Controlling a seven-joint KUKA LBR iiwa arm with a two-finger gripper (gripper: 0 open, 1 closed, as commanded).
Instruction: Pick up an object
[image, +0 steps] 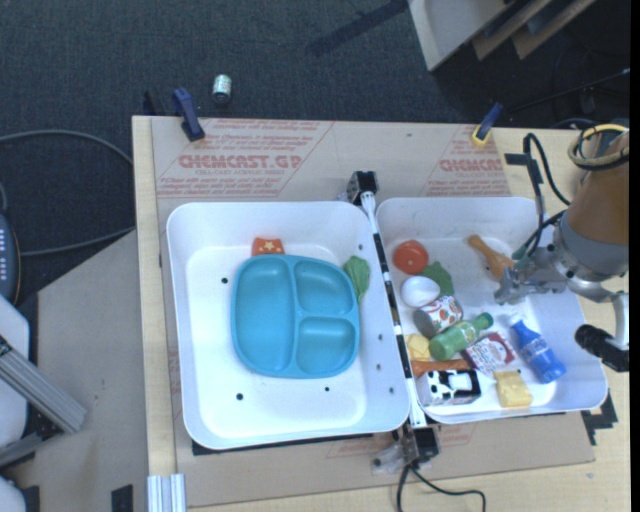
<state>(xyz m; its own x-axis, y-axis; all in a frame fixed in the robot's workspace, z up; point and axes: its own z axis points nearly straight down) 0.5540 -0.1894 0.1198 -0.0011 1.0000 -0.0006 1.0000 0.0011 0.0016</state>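
I counted 2 white bins (200, 300), 1 blue tray (295, 315), 2 bottles (462, 334), 1 tomato (410, 257), 1 egg (420, 291).

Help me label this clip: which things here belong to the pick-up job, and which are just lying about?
For the job: hand; right bin's tomato, green bottle, blue bottle, cheese wedge.

Lying about: blue divided plate, blue clamp, cables.

We see a blue divided plate (296, 315) in the left bin (200, 400), a blue clamp (186, 113) and yellow clamp (487, 123) on the cardboard-covered surface (300, 160).
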